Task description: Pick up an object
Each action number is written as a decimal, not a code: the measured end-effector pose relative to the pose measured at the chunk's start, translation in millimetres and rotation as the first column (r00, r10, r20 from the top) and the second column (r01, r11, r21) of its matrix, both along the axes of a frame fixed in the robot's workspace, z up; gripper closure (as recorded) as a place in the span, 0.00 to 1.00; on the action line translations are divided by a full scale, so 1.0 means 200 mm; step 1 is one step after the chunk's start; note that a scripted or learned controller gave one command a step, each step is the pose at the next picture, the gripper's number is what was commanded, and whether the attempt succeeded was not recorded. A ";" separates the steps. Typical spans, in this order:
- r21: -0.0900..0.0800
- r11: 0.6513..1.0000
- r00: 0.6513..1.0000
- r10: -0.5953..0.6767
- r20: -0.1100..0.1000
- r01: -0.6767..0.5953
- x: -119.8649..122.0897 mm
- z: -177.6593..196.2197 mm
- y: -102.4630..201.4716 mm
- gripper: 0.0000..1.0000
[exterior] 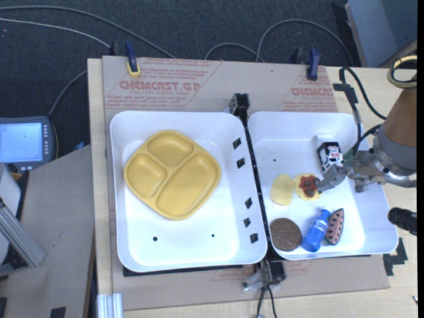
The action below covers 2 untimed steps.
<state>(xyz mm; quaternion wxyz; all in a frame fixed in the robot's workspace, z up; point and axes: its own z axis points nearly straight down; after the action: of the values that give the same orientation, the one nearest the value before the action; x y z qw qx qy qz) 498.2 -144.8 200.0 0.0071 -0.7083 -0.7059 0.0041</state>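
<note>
Red print reading "CHEMCAST GP" repeats across the brown board (172, 81) under the bins.

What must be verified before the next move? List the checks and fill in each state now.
1. Tool is inside the right white bin: ok.
2. Tool is next to a target, the small red and yellow toy: ok.
3. Toy is between the tool's fingers: cannot tell.
4. Pale yellow flat piece lies close beside the toy, which risks a double pick: not ok.
5. Blue plastic bottle and brown round disc lie apart from the tool: ok.
</note>
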 end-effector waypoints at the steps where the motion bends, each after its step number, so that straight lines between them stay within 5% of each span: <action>1: -0.003 1.000 1.000 0.004 0.014 -0.004 0.02 0.04 0.00 0.00; 2: -0.002 1.000 1.000 0.003 0.010 -0.003 0.05 -0.19 0.00 0.00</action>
<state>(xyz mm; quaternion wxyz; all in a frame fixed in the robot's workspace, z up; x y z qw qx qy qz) 507.5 -144.7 162.4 0.0030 -0.7071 -0.7071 0.0010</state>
